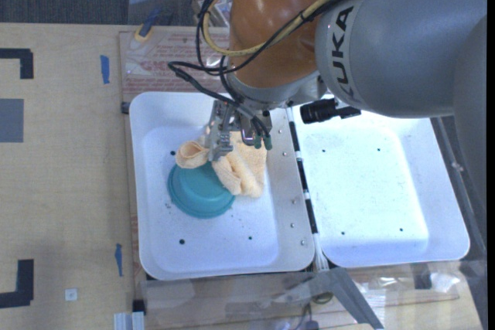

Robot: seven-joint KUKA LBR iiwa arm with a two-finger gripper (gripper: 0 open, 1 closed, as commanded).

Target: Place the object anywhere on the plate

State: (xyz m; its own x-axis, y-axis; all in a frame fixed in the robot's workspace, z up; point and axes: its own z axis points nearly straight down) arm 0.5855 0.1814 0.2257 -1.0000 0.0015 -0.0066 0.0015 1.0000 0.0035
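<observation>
Camera view, looking down at a slant: two shallow white bins sit side by side on a pale wood-grain bench (62,189). The left bin (155,243) is smooth moulded plastic with rounded corners and a speckled floor; the right bin (387,189) matches it. In the left bin lies a teal plate (197,195), round, smooth and matte, with a raised rim. A soft yellow cloth (241,170), crumpled and folded into loose ridges, lies against the plate's upper right edge, with one lobe overlapping the rim at upper left. The gripper (219,141), slim metal fingers with dark cabling, hangs directly over the cloth; its tips reach the fabric near the plate rim, but whether they are clamped on it or parted cannot be told from this angle. Above it bulge the glossy orange band (271,19) and the smooth grey arm (410,35).
</observation>
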